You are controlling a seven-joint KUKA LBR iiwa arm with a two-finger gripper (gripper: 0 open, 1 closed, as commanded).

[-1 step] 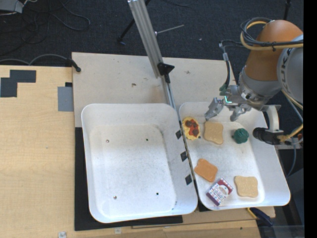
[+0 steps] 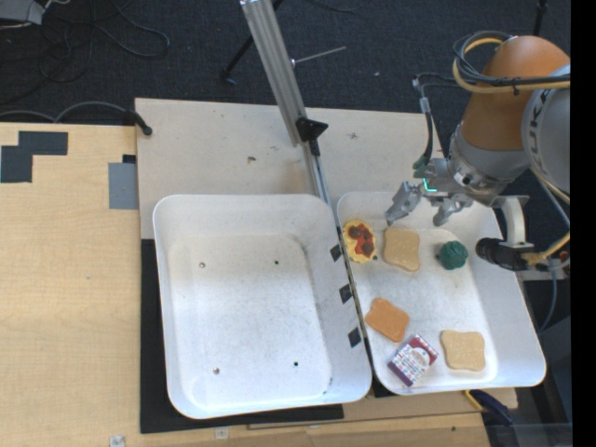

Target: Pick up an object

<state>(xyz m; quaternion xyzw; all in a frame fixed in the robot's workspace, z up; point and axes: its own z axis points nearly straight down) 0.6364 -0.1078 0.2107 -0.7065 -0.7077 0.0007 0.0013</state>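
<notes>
Clearly the approach step is in hand: the gripper [image 2: 421,209] hovers with fingers spread wide, holding nothing, above the right bin [image 2: 507,338]. Nearest target, the toast slice [image 2: 402,249], lies just below; next, descend and close. Pizza piece [image 2: 359,240] and green ball [image 2: 453,254] crowd either side.
</notes>
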